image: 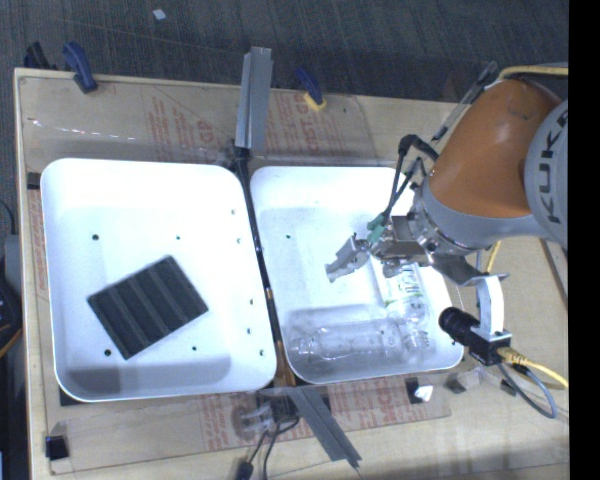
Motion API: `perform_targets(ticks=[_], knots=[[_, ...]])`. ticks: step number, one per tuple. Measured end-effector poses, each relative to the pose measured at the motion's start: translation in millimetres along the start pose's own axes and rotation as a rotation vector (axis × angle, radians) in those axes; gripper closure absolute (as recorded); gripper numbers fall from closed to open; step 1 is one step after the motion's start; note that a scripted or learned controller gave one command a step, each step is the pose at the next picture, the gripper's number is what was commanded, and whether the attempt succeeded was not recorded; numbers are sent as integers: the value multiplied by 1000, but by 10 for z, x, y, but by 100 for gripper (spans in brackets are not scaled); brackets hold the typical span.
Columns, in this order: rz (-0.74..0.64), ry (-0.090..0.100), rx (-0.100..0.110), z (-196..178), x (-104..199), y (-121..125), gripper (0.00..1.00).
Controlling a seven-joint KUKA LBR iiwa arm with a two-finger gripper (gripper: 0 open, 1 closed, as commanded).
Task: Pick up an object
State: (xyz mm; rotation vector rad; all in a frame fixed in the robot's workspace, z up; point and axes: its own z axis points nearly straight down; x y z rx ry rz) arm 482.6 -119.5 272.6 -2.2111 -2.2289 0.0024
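From my seat, the pick looks unfinished. My claw [352,258] sits over the right bin [280,218], and I see two thin metal fingers [338,266] reaching toward the view's left with nothing between them. How far apart they stand I cannot tell; the angle is too slanted and the fingers too small. So I count the job as not yet done: no object is lifted and no grasp shows.

The nearest candidates are clear plastic bottles. One bottle [345,340] lies flat just below the claw, toward the bin's near wall. Its long axis runs left to right across the view, roughly along that wall. I judge its neck points right, toward the arm side, though the clear plastic makes the ends hard to read. A second bottle [405,293] lies below and to the right of the claw, partly under the wrist. Its long axis runs nearly up and down the view, close to square with the first, and the two seem to meet near the bin's right corner.

Well to the claw's left, in the other bin [70,198], a dark ribbed slab [147,305] lies flat, turned at a slant.

What is left, as I judge it: settle on one bottle, line the fingers across its narrow width, close, and lift. Clear, round plastic may slip or roll.
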Motion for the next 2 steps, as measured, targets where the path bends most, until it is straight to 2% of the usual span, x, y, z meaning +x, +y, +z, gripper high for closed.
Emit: perform_targets(ticks=[1, 2], knots=[[101, 1, 3, 374, -500, 89, 0], [-21, -1, -4, 286, -632, 254, 0]])
